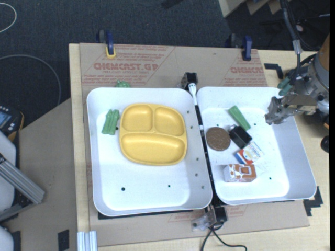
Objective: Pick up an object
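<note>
The right bin [293,161] holds a green bar [238,117], a black block [240,136], a brown round disc [218,139], a small red-and-white packet [248,153] and an orange-and-white carton [239,173]. My gripper [276,113] hangs over the bin's upper right edge, right of the green bar and apart from all of them. Nothing shows between its fingers.
The left bin [104,177] bears a yellow divided plate [153,133] and a green ridged piece [110,122] at its left. A black clip [189,80] sits where the bins meet at the back. Blue clamps [109,40] hold the board's far edge.
</note>
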Robot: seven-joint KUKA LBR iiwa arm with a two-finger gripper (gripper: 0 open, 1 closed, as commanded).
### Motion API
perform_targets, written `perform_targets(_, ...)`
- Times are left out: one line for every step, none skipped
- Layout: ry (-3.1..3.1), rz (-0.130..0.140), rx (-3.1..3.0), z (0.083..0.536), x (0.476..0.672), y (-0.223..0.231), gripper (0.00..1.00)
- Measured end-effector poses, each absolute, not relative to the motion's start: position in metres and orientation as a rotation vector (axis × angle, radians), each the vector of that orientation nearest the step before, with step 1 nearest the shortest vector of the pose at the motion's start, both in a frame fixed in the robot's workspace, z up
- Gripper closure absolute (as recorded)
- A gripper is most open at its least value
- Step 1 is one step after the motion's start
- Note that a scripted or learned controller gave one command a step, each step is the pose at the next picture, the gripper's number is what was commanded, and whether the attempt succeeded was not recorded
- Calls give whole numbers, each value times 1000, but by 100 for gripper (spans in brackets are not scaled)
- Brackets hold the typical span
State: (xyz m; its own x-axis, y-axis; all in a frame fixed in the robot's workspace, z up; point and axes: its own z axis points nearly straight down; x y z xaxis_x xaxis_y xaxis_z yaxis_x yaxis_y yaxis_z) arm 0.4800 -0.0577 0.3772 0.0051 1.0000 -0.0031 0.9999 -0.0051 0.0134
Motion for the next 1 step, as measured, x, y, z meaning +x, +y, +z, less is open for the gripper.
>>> perform_targets(2231,6,2209,383,480,32,100)
